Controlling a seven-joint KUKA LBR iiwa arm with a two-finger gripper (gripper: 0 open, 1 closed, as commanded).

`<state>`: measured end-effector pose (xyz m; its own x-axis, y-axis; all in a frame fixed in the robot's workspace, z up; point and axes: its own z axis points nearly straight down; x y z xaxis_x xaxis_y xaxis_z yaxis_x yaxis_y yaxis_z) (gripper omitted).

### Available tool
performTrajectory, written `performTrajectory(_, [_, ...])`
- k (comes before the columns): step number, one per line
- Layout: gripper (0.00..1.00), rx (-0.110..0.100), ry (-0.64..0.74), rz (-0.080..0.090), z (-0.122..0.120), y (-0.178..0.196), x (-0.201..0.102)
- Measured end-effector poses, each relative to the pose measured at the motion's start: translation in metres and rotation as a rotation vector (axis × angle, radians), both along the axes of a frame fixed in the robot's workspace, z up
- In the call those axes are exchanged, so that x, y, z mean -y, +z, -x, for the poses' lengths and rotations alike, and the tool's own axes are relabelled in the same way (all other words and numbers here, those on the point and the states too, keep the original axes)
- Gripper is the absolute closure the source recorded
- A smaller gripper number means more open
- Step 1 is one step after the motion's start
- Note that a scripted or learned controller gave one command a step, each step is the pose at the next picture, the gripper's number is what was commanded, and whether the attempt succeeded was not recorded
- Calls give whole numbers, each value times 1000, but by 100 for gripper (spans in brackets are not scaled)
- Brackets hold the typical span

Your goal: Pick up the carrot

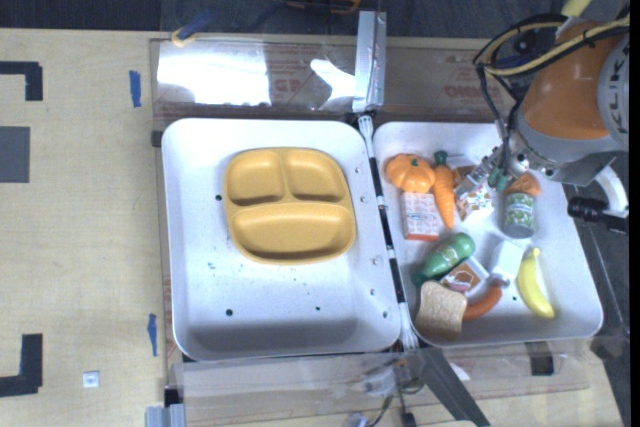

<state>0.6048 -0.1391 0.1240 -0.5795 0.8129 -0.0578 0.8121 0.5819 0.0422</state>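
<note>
- Gripper [492, 177] hangs low in the right bin [585, 315], at its 12 o'clock; its state cannot be told.
- Carrot [443, 192] lies just at the gripper's 9 o'clock, beside the pumpkin [411, 173].
- Yellow tray [290, 203] sits in the left bin [200, 295].

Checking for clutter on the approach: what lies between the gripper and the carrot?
In the camera view, nothing: the gripper sits right beside the carrot, with only a sliver of white bin floor between them.

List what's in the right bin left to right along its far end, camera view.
Pumpkin → carrot → hand → small can. Items nearer the front overlap in order, so I left them out.
</note>
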Motion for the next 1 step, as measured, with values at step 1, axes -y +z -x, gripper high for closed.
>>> performTrajectory(1, [0,-5,1,-1,1,-2,0])
